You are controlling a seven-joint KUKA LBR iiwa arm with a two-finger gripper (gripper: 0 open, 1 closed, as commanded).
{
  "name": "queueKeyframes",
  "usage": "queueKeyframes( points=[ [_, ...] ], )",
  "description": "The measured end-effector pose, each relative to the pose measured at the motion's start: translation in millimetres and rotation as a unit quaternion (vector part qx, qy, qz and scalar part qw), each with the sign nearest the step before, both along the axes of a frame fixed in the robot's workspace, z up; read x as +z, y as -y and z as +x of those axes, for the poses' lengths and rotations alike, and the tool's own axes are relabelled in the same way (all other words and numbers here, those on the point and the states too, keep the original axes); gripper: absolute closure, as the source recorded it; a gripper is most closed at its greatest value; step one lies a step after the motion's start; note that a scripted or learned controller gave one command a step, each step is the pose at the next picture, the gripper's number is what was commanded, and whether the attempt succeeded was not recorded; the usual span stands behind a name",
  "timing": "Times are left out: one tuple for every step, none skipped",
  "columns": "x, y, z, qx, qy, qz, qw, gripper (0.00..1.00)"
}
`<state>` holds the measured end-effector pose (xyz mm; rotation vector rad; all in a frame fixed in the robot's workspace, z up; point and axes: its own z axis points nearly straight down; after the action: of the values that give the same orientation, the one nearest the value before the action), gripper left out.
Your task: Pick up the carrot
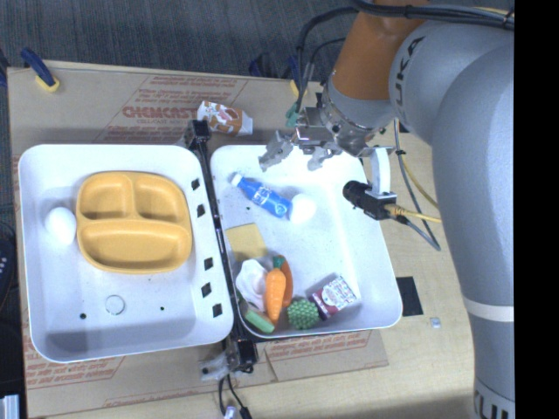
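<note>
- The gripper (pixel 297 152) hangs over the upper edge of the right bin (pixel 371 260), in the upper middle of the frame, below the arm's orange band (pixel 371 51).
- Its two fingers (pixel 274 154) point down and to the left, spread apart, with nothing between them.
- The carrot (pixel 275 294) lies near the lower edge of the right bin, close to its left wall, low in the frame's centre.
- The carrot is well apart from the gripper: it sits almost straight below it in the frame, at the opposite end of the bin.
- It lies roughly upright in the frame, its green top toward the upper end and its tip toward the lower one.
- A crumpled white thing (pixel 252 279) touches the carrot on the left, and a green pod (pixel 258 321) lies just below its tip.
- A bumpy green ball (pixel 303 312) sits just right of the carrot, and a red-and-white packet (pixel 335 295) lies beyond that.
- Between gripper and carrot lie a blue tube (pixel 262 195), a white ball (pixel 302 209) touching its end, and a flat yellow square (pixel 247 236).
- The left bin (pixel 52 321) holds a yellow divided tray (pixel 134 219) with a white egg (pixel 59 223) just to its left.
- A small snack packet (pixel 221 117) lies on the cardboard above the bins, left of the gripper.
</note>
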<state>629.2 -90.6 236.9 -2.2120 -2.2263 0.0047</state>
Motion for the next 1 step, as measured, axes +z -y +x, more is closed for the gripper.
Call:
queueKeyframes(
  points=[
    [-86.7, 21.7, -68.3, 0.017, -0.001, 0.0002, 0.9999, 0.00]
  ],
)
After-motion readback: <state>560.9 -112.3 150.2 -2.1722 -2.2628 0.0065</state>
